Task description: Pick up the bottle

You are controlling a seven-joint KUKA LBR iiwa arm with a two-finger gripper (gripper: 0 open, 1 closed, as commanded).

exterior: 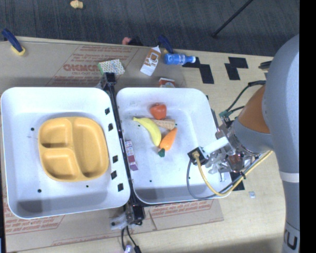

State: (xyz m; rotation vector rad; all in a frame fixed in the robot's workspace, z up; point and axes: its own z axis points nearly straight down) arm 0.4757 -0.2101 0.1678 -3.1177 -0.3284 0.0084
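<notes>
The bottle (176, 59) is small and blue with a pale cap. It lies on its side on the bench behind the right bin (200, 96), outside both bins. My gripper (221, 162) hangs over the right bin's right rim near the front, with a yellow cable looped beneath it. It is far from the bottle, toward the front right, and I see nothing held in it.
The right bin holds a red tomato (158, 110), a banana (150, 129) and a carrot (168, 139). A yellow divided plate (73, 146) sits in the left bin (10, 104). A small carton (151, 61) and a patterned packet (111, 66) lie near the bottle.
</notes>
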